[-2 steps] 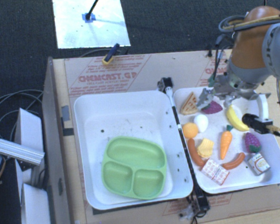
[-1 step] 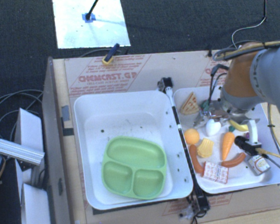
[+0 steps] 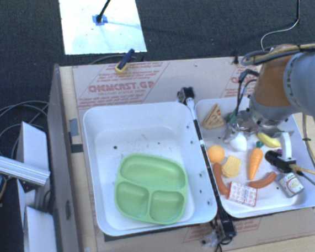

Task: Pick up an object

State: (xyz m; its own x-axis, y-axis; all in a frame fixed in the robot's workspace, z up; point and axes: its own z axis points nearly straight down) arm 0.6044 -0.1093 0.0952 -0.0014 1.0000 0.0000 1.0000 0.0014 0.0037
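The right bin [image 3: 313, 188] holds several toy foods. A tan sandwich wedge [image 3: 213, 117] lies at its back left, and an orange ball [image 3: 216, 153] sits near the left wall beside a yellow cheese block [image 3: 231, 166]. A carrot [image 3: 254, 162] points toward the front, and a yellow banana [image 3: 268, 139] lies further right. Two sausages [image 3: 220, 178] [image 3: 262, 180], a red-and-white packet [image 3: 242, 193] and a small jar [image 3: 291, 183] lie at the front. My gripper [image 3: 238, 128] is low in the back of this bin, right above a white egg [image 3: 238, 142].
The left bin [image 3: 99, 128] holds a green divided plate [image 3: 151, 188]. A dark divider rail [image 3: 202, 151] runs between the bins. The grey arm with its orange band [image 3: 273, 86] hangs over the right bin's back right corner. Cardboard [image 3: 142, 80] lies under both bins.
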